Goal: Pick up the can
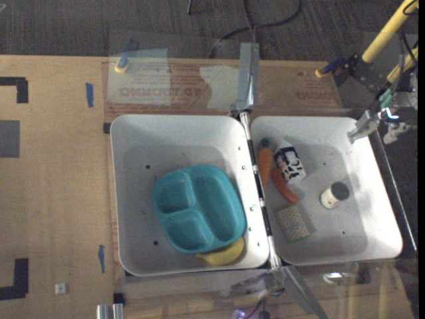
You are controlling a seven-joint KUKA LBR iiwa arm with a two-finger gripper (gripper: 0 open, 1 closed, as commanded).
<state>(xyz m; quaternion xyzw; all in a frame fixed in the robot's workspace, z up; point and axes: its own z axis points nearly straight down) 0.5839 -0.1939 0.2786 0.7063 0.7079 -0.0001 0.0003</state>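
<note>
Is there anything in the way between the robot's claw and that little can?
Nothing visible. The gripper sits at the right bin's upper right corner, and the can lies alone on bare floor below and left of it. The carrot, bottle and sponge lie further left.

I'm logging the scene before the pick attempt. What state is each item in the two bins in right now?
can: lying tilted on the right bin floor, apart from the other items, not gripped.
teal divided plate: flat in the left bin, compartments up.
yellow item: partly tucked under the plate's near edge.
orange carrot-like piece: lying by the right bin's left wall.
black-and-white carton: lying on its side.
tan sponge: flat.
tool: at the right bin's far right corner.
</note>
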